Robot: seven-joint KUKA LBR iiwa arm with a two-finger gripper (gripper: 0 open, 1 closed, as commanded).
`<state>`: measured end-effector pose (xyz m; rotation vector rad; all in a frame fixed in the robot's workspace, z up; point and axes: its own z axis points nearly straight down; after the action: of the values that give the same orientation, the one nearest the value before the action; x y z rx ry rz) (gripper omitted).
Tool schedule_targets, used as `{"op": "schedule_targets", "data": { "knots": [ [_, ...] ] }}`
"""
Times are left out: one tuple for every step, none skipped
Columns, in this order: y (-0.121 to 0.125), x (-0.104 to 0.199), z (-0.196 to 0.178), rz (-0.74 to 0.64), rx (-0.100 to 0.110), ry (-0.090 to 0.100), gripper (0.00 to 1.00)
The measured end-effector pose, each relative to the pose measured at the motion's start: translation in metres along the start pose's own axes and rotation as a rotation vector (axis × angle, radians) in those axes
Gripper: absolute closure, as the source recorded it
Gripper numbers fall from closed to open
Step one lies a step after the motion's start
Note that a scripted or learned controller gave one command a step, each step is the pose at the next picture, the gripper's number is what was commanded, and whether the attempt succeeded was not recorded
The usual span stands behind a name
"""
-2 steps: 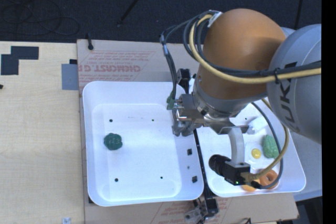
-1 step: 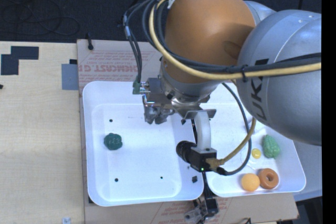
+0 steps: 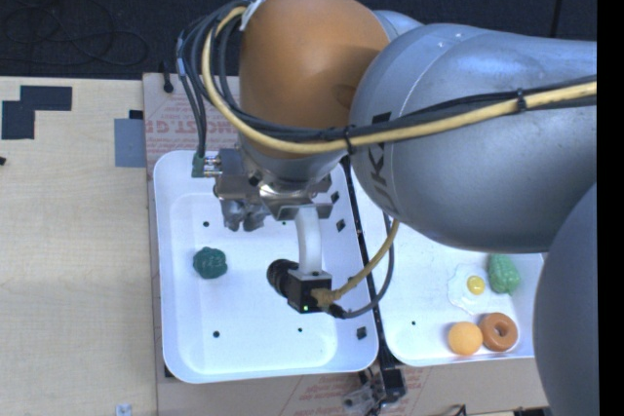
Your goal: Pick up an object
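Jaws tucked under the grey wrist, low over the far half of the left bin (image 3: 185, 326) on the table; cannot tell whether open or closed. Down-left of them and apart, a dark green lump (image 3: 210, 262) near that bin's left edge. Toward the right bin's (image 3: 429, 302) near edge: toy fried egg (image 3: 470, 285), paler green piece (image 3: 504, 274) beside it, orange ball (image 3: 465, 338) touching a doughnut (image 3: 499, 331).

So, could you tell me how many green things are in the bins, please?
2. One green thing lies in the left bin; the other in the right bin, beside the egg. The arm may hide more.
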<state>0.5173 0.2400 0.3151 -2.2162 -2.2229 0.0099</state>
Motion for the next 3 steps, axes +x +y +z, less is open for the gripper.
{"op": "schedule_targets", "data": {
  "knots": [
    [0.07,0.003,0.235,0.003,-0.003,0.0,1.0],
    [0.07,0.003,0.227,0.006,-0.002,0.001,0.0],
    [0.064,0.003,0.117,0.002,-0.011,0.005,0.0]
  ]
}}
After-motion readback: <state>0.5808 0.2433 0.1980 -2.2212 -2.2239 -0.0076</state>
